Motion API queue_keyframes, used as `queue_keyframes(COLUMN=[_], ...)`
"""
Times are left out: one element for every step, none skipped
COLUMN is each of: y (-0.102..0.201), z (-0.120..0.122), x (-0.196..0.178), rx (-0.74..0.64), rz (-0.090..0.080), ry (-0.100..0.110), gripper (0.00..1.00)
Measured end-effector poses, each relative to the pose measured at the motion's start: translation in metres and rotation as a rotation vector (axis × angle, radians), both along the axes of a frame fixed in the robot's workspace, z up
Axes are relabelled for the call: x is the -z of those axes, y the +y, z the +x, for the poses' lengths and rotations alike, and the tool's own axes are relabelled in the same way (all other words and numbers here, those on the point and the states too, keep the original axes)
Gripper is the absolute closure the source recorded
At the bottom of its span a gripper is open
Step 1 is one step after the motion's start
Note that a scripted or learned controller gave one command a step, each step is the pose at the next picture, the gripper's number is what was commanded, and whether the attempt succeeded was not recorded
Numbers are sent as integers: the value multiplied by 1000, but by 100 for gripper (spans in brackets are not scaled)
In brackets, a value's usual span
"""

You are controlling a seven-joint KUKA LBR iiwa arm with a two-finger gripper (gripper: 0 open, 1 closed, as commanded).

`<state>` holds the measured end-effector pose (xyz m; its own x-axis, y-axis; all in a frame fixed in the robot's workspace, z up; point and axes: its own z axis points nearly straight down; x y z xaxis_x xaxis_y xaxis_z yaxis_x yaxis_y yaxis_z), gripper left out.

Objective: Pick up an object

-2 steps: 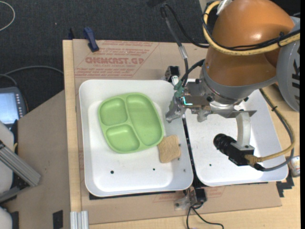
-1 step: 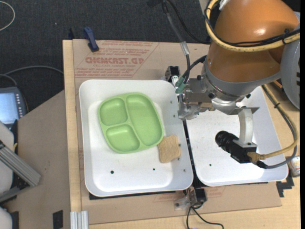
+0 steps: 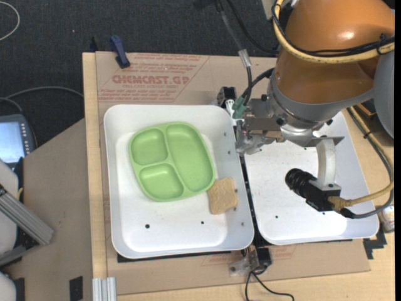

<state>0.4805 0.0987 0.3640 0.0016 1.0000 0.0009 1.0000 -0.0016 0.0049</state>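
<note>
A green divided plate with three compartments lies in the middle of the left bin. A flat tan piece, like a slice of bread, lies on the bin floor just off the plate's lower right corner, touching its edge. My gripper hangs over the seam between the two bins, up near their far end. It is above and to the right of the plate and apart from both things. The large orange and grey wrist covers the far part of the right bin.
Both bins rest on a brown board with red lettering. A blue clamp sits on the board's far left corner. Cables run across the dark floor at the left and behind the arm.
</note>
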Motion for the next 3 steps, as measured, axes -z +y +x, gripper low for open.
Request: queue_keyframes(y=[0,13,13], z=[0,-1,-1], x=[-10,4,-7], rx=[1,-3,-2], rz=[0,-1,0], ry=[-2,9,4], gripper=[100,100,100])
